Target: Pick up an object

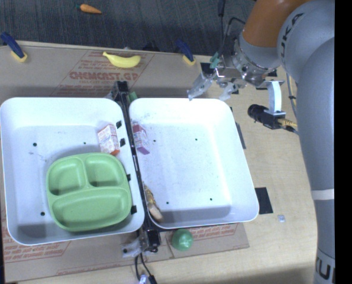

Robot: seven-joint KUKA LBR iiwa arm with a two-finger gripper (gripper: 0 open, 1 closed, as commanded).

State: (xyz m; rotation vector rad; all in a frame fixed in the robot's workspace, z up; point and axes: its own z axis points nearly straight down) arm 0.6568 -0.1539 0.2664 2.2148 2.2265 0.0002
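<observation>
Two shallow white plastic bins sit side by side on a cardboard sheet, their rims meeting down the middle of the frame. The left bin (10, 158) holds a pale green tray (90, 189) with rounded corners and three compartments, lying flat in its lower half; a small red-and-white carton (108, 138) lies just above the tray near the shared rim. In the right bin (223, 176), a second small packet (139, 136) rests against the left wall, and a tan, lumpy object (152, 207) lies in the lower left corner; the rest of its floor is smooth, lightly speckled white. The grey arm (309, 70), with its glossy orange band (276, 10), comes in from the upper right, and the gripper (214, 86) hangs over the cardboard just beyond the right bin's upper rim, its metal fingers spread apart with nothing between them. A yellow banana (122, 58) lies on the cardboard at upper centre, an orange carrot (90, 8) on the dark floor at upper left, and a green ball (182, 239) below the bins at bottom centre.
</observation>
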